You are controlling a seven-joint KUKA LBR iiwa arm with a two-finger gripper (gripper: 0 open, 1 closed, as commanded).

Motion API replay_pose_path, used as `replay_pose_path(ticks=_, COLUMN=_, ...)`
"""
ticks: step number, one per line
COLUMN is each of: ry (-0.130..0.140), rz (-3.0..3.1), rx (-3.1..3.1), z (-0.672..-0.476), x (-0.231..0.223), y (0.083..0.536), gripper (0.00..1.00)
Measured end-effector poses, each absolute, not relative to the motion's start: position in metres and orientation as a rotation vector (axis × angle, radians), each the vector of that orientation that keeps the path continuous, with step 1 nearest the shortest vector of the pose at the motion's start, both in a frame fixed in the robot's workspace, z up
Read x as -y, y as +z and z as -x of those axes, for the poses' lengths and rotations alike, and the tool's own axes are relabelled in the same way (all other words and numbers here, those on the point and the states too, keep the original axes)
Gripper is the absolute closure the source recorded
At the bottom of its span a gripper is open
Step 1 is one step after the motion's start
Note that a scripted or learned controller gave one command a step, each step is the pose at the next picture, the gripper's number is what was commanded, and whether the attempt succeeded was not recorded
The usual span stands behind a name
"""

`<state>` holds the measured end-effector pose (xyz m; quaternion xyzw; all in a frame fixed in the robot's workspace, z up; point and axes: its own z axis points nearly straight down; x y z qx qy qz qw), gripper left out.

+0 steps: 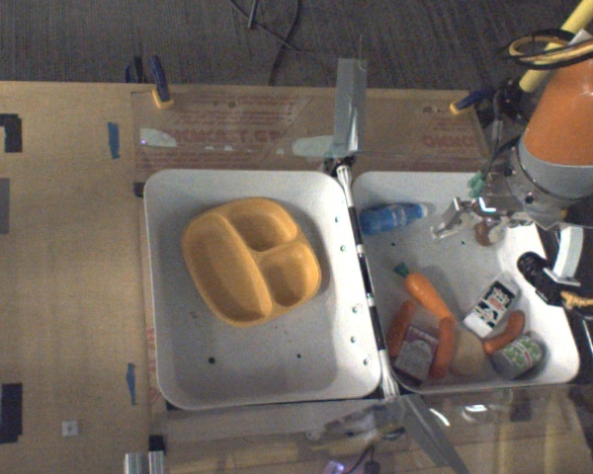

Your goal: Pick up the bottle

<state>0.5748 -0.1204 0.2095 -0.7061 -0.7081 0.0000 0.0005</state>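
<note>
Here we see the metal two-finger claw (pixel 471 217) hanging over the right white bin (pixel 563 363).
Its fingers stand apart, gripping nothing; the blue plastic bottle (pixel 389 217) lies just beside it.

I see my gripper (pixel 466 215) over the right bin (pixel 563 368), just right of the blue bottle (pixel 390 217) lying at its top left, carrot (pixel 427 295) below, yellow divided plate (pixel 252 260) in the left bin (pixel 168 363).
</note>
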Motion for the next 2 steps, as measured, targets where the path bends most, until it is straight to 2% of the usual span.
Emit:
replay_pose_path(ticks=1, ry=-0.028, rz=2.318, rx=2.148, z=-0.649, x=0.097, y=0.1122, gripper=0.0)
replay_pose_path(ticks=2, ry=-0.023, rz=2.313, rx=2.145, z=-0.6482, x=0.0963, y=0.1214, gripper=1.0)
